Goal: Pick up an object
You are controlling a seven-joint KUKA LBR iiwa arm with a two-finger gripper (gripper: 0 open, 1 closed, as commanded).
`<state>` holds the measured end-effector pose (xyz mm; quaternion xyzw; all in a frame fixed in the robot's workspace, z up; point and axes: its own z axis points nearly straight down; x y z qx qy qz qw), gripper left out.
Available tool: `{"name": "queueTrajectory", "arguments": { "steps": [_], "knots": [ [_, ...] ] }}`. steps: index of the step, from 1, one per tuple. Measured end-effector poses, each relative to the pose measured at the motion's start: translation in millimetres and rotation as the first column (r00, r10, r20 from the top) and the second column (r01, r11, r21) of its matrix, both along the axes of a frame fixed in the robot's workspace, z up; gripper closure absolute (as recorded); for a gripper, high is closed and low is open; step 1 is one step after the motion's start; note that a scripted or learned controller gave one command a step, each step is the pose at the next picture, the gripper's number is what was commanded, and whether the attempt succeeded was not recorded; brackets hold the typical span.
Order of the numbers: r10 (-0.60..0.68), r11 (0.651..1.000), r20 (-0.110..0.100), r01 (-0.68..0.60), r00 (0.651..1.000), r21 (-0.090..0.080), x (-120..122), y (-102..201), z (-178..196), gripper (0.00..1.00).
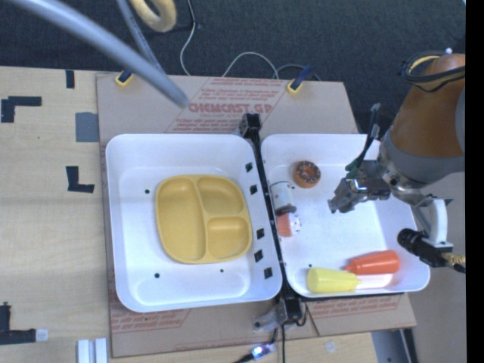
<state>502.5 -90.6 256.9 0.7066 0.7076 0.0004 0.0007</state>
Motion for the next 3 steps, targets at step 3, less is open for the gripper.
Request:
{"name": "queueTrajectory", "arguments": {
  "steps": [3],
  "knots": [
    [0.004, 1.000, -0.003, -0.004, 1.000, 0.001, 42.0, 133.5, -14.2, 1.00]
  ]
}}
